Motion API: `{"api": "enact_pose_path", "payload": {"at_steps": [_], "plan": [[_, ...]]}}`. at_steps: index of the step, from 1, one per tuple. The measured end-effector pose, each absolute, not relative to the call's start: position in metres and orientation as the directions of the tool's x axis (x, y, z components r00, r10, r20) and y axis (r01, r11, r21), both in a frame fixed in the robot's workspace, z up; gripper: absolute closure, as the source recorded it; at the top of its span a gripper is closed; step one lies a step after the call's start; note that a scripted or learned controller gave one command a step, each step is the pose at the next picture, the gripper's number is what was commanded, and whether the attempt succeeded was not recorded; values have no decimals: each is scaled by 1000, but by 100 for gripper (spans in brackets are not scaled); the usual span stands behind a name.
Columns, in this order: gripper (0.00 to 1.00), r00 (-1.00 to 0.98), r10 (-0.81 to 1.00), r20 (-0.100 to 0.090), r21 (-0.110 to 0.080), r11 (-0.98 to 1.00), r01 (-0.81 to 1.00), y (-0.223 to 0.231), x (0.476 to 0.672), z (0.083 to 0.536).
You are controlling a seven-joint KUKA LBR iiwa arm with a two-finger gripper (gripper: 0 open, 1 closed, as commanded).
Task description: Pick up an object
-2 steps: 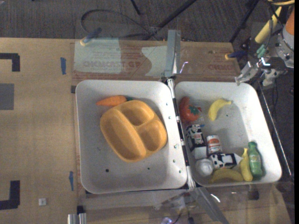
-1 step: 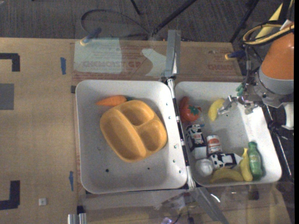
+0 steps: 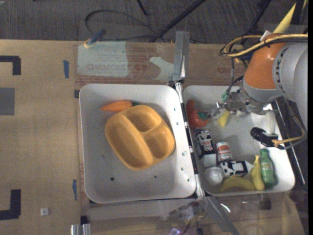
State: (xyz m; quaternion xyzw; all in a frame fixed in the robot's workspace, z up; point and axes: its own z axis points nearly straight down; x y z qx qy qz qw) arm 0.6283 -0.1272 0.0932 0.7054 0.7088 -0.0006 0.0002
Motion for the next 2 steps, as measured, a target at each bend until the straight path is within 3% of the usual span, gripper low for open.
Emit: {"api": "enact_pose_path", "payload": {"at_steps": [1,2], "plan": [[100,-1,1000,0,-5,1,1000,-128,627,99],[100,-197,980,1,-4,197,980,-43,598,182]]}}
